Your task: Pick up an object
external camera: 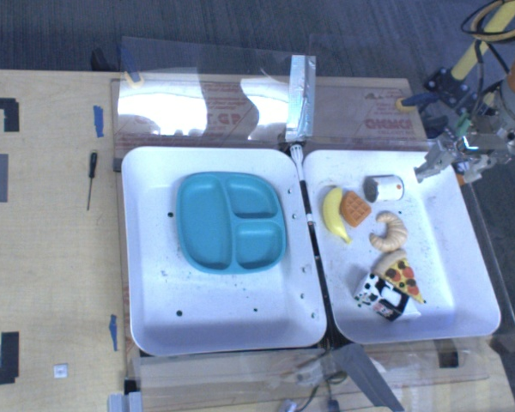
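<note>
The right bin (pixel 472 256) holds several toy foods. A yellow banana (pixel 333 214) lies beside an orange waffle (pixel 355 209). A grey and white cylinder (pixel 384 188) lies on its side behind them. Nearer the front are a tan croissant (pixel 390 229), a pizza slice (pixel 402 276) and a black-and-white patterned block (pixel 380 295). My gripper (pixel 444 160) hovers over the bin's far right corner, apart from every object, about a hand's width to the right of the cylinder. Nothing shows in its grasp.
The left bin (pixel 146 256) carries a blue divided plate (pixel 232 221). A clear plastic panel with a taped post (pixel 299 97) stands behind both bins. Yellow and blue cables (pixel 476 45) hang at the top right. A screwdriver (pixel 91 178) lies on the bench at the left.
</note>
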`<state>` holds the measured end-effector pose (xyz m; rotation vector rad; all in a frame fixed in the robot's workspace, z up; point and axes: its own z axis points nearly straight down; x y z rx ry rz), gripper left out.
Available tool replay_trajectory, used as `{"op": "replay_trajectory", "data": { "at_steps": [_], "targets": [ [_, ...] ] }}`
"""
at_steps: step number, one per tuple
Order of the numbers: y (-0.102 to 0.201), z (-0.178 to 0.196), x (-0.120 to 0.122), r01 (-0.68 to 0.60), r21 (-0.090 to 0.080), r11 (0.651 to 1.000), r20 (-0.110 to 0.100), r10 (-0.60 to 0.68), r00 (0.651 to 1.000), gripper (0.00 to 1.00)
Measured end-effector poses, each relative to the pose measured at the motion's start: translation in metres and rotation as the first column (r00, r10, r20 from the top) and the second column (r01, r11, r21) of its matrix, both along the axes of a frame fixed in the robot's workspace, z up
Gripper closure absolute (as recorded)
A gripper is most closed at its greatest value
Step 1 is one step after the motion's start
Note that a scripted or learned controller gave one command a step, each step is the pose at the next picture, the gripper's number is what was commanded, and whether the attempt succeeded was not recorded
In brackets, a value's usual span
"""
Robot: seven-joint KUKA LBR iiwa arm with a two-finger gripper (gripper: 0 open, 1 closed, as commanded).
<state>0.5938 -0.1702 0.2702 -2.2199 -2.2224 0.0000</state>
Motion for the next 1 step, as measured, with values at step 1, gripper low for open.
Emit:
{"op": "replay_trajectory", "data": {
  "at_steps": [1],
  "targets": [
    [0.0285, -0.1821, -0.0316, -0.102, -0.002, 0.995, 0.007, 0.102, 0.995, 0.00]
  ]
}}
